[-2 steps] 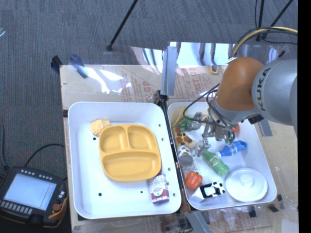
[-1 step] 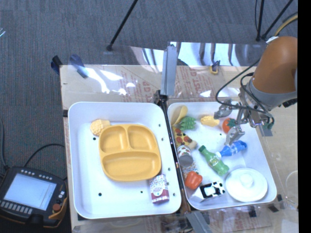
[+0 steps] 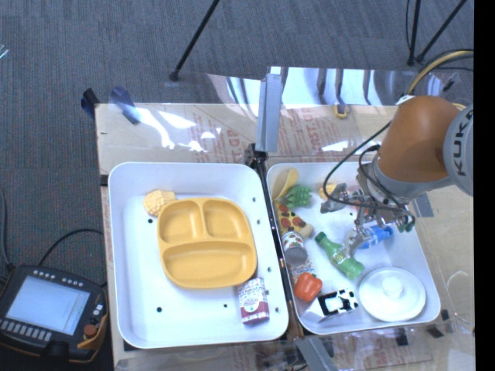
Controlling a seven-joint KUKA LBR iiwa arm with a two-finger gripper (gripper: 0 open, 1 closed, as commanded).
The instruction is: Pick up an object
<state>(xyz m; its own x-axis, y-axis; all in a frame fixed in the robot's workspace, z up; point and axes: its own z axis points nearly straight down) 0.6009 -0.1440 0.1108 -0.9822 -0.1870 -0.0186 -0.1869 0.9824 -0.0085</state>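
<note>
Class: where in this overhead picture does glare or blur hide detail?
Camera view: strong glare on the clear panel behind the bins and on the taped board; the white bins look washed out; the pincer is small and soft, its detail lost in clutter.

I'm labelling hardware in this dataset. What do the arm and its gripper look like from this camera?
The arm is grey with a broad, rounded orange band above the wrist, and dark "KU" lettering shows on the grey casing. A yellow cable and dark cables loop around it. The gripper is a small metallic assembly of grey and dark parts, with thin black wires trailing from it.
</note>
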